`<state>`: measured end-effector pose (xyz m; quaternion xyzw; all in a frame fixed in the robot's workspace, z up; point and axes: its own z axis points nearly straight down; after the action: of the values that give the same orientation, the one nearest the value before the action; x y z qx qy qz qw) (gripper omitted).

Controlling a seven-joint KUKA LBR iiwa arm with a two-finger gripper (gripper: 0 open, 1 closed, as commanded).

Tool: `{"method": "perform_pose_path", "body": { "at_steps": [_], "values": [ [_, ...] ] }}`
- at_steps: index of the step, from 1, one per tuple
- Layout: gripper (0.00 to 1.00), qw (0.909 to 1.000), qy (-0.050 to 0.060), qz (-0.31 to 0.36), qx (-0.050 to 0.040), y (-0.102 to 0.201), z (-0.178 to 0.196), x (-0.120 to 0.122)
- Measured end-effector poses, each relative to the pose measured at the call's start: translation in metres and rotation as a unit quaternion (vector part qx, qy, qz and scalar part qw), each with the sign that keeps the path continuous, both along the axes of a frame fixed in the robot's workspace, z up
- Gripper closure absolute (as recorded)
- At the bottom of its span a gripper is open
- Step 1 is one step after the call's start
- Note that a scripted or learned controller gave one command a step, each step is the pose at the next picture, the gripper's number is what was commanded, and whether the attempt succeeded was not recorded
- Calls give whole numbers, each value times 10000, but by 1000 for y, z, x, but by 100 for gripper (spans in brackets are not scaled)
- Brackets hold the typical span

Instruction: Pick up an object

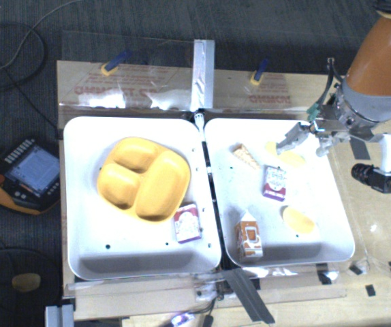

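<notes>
The arm's grey metal end effector (306, 137) hangs over the upper right part of the right bin (338, 213), its two slim fingers spread apart with nothing between them. Just beneath and beside its left finger lies a flat, pale yellow disc (289, 158), smooth and matte.

A second yellow disc (298, 220), oval and slightly domed, rests lower in the same bin. Between the two stands a small purple-and-white carton (274, 182), boxy with printed faces. An orange-and-white carton (249, 240) with a gabled top sits near the bin's front wall, and a tan wafer-like wedge (245, 157) lies toward the upper left.

The left bin (86, 251), glossy white plastic with rounded corners, holds a large, soft-looking yellow lobed bun shape (143, 177) and, touching its lower right edge, a pink-and-white carton (187, 223). Both bins rest on the pale wooden surface (376, 264).
</notes>
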<state>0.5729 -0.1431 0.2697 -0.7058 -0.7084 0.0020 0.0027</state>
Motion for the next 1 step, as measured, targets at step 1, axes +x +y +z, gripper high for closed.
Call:
{"method": "perform_pose_path", "body": {
  "at_steps": [1],
  "values": [
    [0,9983,3,586,3,-19,-94,14]
  ]
}}
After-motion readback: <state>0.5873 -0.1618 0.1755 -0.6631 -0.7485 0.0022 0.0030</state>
